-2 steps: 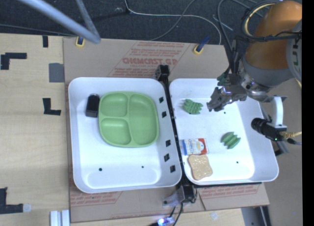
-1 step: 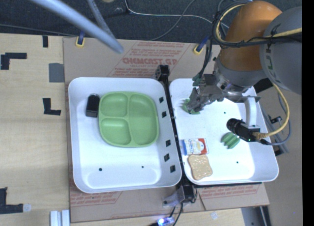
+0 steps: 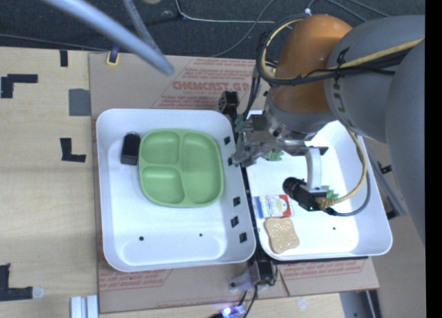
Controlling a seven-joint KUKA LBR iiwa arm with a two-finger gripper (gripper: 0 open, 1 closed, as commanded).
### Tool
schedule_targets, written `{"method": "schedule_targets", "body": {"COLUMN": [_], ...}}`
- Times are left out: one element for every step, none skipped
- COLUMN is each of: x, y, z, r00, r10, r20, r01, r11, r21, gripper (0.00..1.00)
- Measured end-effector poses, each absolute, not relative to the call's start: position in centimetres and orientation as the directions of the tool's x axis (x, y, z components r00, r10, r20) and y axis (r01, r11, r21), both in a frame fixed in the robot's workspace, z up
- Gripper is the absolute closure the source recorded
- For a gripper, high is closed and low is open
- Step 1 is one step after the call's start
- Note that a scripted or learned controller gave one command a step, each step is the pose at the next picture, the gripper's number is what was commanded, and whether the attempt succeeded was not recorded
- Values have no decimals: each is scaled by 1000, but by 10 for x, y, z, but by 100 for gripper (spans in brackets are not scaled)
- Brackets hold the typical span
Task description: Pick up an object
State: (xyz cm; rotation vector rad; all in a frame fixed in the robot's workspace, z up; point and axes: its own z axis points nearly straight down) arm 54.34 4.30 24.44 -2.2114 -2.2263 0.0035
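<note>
The arm's orange band (image 3: 307,57) and grey wrist hide the upper part of the right bin (image 3: 349,237). The gripper (image 3: 250,149) is a dark, cluttered mass whose fingers cannot be made out. The print on the small red-and-blue packet (image 3: 272,205) is too small to read.

tabletop (image 3: 41,192): pale wood, black tape marks
cardboard sheet (image 3: 200,81): brown, red print, under 2 bins
cables (image 3: 228,16): dark, looping behind the bins
left bin (image 3: 117,240): white, shallow
right bin (image 3: 366,237): white, touching the left
</note>
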Motion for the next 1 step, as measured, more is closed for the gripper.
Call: {"method": "schedule_targets", "body": {"x": [529], "y": [101], "z": [229], "r00": [-7], "r10": [1000], "r20": [1], "r01": [1000], "r11": [7], "r21": [-4], "gripper": [100]}}
